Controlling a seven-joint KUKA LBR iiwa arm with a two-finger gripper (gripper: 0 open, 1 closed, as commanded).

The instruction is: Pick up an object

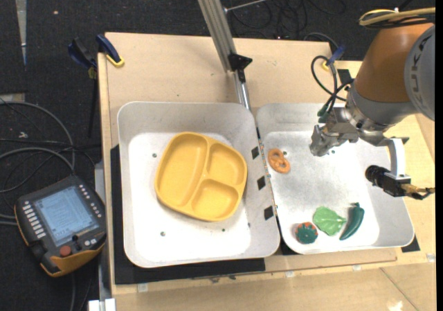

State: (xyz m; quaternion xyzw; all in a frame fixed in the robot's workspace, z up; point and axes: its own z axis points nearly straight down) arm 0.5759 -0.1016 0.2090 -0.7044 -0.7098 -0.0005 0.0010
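A: Risk?
B: The pretzel (279, 161) lies flat near the right bin (387, 233)'s left wall; fingers could skid off it or clip the rim.
A: Arm pose?
B: Reaching in from the right, gripper (322, 145) pointing down over the right bin, beside the pretzel. Can't tell its jaw state.

A robotics lab: teach pendant (61, 223), floor cables (34, 147), workbench (173, 70).

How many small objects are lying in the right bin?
4: a pretzel near the bin's left edge, and a red-and-green piece, a green leaf and a green pepper at the front. The gripper may hide more.
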